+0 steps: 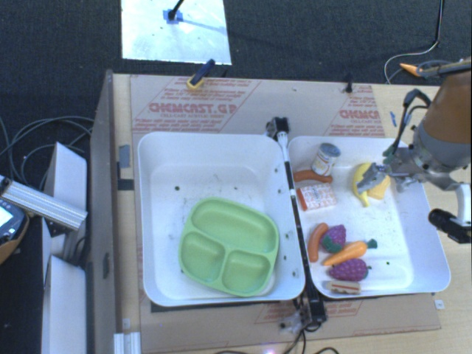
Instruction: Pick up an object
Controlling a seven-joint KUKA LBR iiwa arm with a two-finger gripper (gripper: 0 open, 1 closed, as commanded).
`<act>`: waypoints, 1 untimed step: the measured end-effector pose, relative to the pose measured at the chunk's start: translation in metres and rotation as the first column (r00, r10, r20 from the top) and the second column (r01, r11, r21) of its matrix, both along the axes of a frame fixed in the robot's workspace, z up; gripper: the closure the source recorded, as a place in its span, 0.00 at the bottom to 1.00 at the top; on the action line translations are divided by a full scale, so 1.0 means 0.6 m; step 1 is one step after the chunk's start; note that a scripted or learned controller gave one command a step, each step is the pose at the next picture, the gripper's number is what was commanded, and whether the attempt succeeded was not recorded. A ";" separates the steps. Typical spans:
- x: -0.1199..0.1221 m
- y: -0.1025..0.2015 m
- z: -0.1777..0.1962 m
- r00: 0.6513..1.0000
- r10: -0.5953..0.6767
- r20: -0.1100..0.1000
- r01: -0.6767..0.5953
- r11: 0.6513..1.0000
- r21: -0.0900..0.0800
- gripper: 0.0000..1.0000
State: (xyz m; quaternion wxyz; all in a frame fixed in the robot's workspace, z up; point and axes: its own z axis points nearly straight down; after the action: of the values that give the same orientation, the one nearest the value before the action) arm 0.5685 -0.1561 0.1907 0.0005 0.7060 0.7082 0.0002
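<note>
The right bin [424, 231] holds several toy foods. A yellow banana-like piece [363, 184] lies in its upper middle. My gripper [379, 175] hangs low directly over that piece's right side, on the grey arm that reaches in from the right. Whether it touches the piece is not clear. To the left are a small tin [325, 157], an orange sausage [313, 175] and a red checked card [317, 195]. Lower down lie a hot dog [317, 241], a purple grape bunch [335, 236], a carrot [346, 251], another purple bunch [348, 270] and a tan stick [345, 288].
A green divided plate [229, 246] lies in the left bin [158, 198]. A black-and-white divider [289, 183] runs between the two bins. The bins rest on a cardboard sheet [221, 105]. A yellow-tipped tool [199, 75] lies at the bench's far edge.
</note>
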 end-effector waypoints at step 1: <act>0.085 -0.018 -0.168 1.000 0.003 0.011 -0.003 1.000 -0.004 0.00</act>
State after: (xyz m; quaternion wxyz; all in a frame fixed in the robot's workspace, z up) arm 0.6196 -0.1668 0.0896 0.0057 0.7051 0.7091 0.0029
